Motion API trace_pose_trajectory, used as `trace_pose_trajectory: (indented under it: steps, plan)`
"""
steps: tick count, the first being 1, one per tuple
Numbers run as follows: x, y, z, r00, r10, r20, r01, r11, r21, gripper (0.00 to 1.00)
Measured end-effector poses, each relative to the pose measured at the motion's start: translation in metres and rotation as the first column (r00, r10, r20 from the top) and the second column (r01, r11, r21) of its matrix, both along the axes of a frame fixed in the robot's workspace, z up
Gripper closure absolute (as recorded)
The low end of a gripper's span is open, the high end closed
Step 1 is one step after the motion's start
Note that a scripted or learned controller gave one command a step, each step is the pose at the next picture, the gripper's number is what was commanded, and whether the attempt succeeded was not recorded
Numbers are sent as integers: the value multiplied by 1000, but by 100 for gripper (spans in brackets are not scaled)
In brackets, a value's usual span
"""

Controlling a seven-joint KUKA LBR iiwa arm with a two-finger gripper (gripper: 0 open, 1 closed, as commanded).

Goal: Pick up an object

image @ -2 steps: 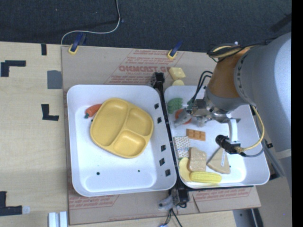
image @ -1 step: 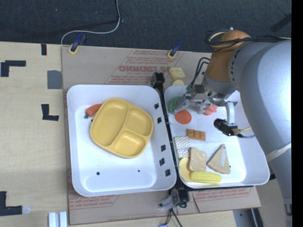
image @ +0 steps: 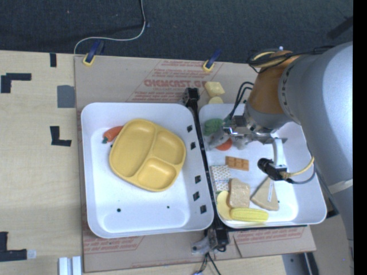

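While the right bin (image: 304,211) holds the pickable stock, nearest lie a corn cob (image: 248,215), long axis left to right, a bread slice (image: 239,192) and a cracker (image: 237,163). Farther: gripper (image: 226,133), grip state impossible to tell, low beside a green item (image: 213,125) on its left.
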State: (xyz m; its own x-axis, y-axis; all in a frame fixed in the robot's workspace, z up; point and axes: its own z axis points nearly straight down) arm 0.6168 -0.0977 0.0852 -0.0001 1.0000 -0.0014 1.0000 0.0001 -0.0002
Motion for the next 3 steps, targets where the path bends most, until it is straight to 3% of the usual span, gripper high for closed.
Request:
trace_pose_trajectory:
  steps: [1,2,3]
  plan:
    - [53,-4,-1,1000,3,3,-3,1000,1,0]
    - [9,0,0,1000,0,-1,0,1000,0,0]
    - [30,5,-1,1000,2,1,-2,1000,1,0]
